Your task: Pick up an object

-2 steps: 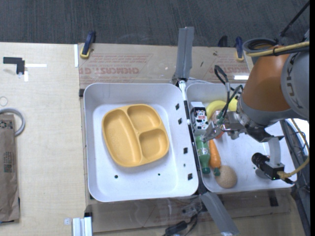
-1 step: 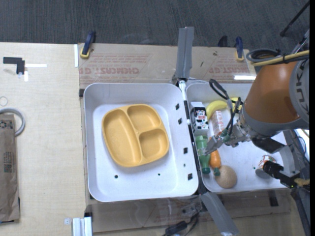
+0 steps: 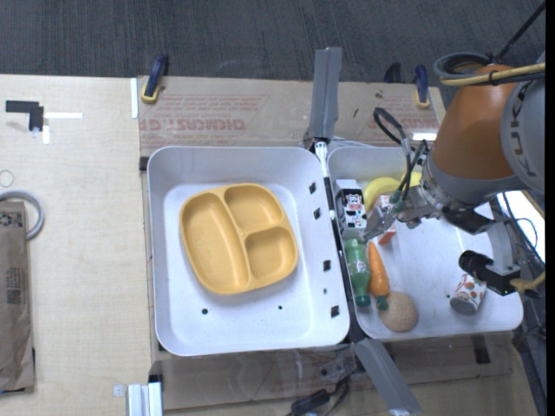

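The right bin (image 3: 434, 258) holds several objects. A green bottle (image 3: 355, 271) lies along its left wall, with an orange carrot (image 3: 378, 269) beside it. A round brown lump (image 3: 399, 312) sits at the front. At the back left are a yellow banana (image 3: 381, 189) and a small white and black box (image 3: 349, 204). A small printed can (image 3: 468, 295) lies at the right. My gripper (image 3: 381, 225) hangs low over the bin's left half, just above the carrot's top end and in front of the banana. A small red and white item (image 3: 388, 235) shows right under it.
The left bin (image 3: 173, 319) holds a yellow divided plate (image 3: 238, 237). A grey divider bar (image 3: 326, 94) stands between the bins at the back. The arm's orange band (image 3: 473, 128) and cables (image 3: 512, 258) hang over the right bin's back right.
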Tool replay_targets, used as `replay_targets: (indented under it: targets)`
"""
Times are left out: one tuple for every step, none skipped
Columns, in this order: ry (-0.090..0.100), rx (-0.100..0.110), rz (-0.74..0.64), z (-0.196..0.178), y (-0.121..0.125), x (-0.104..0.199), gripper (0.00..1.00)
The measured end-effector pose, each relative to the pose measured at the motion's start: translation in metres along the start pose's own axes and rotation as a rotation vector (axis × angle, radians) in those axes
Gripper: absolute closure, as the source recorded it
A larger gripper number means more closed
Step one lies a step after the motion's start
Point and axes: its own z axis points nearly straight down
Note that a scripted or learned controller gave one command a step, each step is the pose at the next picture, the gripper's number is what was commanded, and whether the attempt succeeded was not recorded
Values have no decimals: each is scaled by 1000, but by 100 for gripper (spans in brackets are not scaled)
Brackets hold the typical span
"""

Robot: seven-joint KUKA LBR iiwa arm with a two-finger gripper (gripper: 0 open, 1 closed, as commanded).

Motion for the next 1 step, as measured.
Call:
replay_targets:
  targets:
    - [2,0,-194,0,-56,9,0]
